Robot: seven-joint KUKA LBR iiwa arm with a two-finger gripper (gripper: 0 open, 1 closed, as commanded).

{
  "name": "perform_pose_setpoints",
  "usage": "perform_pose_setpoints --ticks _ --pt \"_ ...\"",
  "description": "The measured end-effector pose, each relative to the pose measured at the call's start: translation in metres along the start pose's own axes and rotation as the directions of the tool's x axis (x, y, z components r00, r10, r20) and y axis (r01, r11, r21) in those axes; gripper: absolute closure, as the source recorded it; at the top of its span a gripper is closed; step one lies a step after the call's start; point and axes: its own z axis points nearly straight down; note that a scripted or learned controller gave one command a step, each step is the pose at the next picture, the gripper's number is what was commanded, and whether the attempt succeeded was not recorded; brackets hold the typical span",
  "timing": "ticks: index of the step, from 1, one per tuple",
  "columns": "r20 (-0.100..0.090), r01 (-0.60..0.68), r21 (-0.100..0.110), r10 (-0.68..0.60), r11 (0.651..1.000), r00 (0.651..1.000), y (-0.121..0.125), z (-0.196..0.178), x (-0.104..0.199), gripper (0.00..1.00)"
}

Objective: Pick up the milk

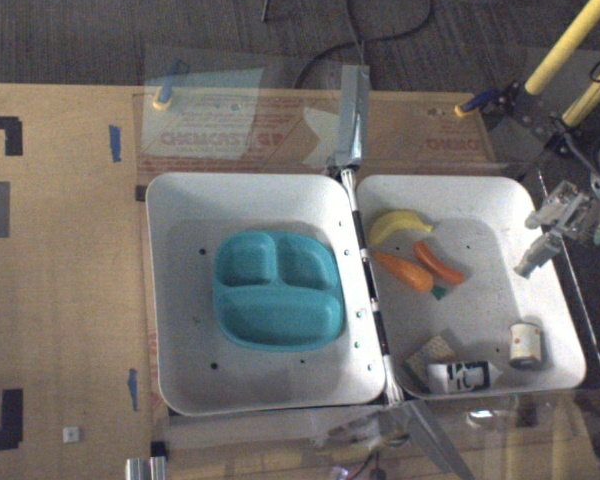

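The milk [462, 375] is a small white carton with black markings. It lies on its side near the front wall of the right bin [500, 203]. My gripper [538, 256] hangs over that bin's right rim, well behind and to the right of the carton and apart from it. Nothing shows at its tip.
In the right bin lie a yellow banana [400, 227], two orange carrot-like pieces [404, 273] [439, 264] and a small cream can [525, 344] at the front right. A speckled scrap [435, 351] sits just behind the milk. The left bin [180, 228] bears a teal divided plate [277, 290].
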Motion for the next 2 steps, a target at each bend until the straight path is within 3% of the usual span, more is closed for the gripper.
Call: perform_pose_setpoints --ticks 1,2 --pt "0.005 0.026 -0.001 -0.026 1.0 1.0 -0.037 0.132 0.062 0.0" --pt "0.001 0.125 0.0 -0.125 0.992 0.992 -0.03 -0.148 0.079 0.0"
